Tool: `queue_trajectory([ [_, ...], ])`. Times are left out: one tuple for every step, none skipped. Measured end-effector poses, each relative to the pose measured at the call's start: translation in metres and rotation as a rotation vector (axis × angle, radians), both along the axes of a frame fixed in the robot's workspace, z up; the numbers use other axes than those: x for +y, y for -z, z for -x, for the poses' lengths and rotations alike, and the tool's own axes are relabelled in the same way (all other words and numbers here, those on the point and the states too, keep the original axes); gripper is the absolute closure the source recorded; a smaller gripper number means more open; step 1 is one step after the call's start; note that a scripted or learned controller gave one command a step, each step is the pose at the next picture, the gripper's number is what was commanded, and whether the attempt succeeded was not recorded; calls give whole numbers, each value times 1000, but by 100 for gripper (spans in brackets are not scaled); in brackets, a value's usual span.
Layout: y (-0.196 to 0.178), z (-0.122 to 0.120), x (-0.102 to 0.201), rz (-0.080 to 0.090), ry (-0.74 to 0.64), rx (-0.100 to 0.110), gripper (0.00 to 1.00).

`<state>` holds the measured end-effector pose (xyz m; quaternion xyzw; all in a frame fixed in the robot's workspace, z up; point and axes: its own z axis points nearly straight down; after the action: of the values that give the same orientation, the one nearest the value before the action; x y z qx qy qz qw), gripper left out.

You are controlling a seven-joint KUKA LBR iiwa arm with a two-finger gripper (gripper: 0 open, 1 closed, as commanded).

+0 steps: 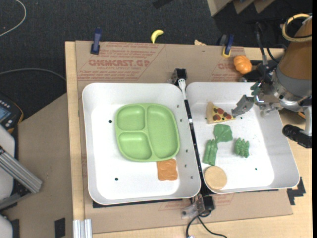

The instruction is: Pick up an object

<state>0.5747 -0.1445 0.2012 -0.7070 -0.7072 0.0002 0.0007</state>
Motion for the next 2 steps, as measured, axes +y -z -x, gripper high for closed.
queue_trajectory([
  [90,58,2,-3,3,12,0],
  [114,34,-1,1,0,-2,0],
])
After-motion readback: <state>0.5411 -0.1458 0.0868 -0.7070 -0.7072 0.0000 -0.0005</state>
